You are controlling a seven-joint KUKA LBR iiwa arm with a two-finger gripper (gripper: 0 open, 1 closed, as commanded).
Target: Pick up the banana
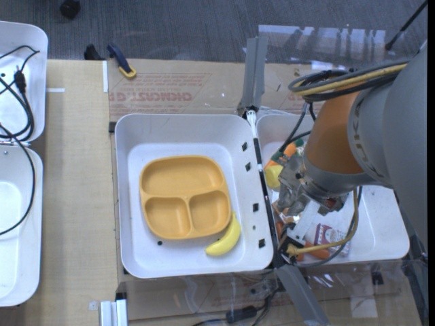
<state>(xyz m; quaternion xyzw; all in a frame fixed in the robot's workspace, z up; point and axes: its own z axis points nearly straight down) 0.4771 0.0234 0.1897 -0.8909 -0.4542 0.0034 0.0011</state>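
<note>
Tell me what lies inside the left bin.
The left bin holds a yellow divided tray with nothing in its three compartments, and the banana on the bin floor, touching the tray's lower right corner. What lies beneath the tray is covered.

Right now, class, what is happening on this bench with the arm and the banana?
The arm reaches in from the right and hangs over the right bin, its gripper down among the clutter there. The banana lies untouched in the left bin, against the lower right corner of the yellow tray. The pick has not yet begun.
</note>
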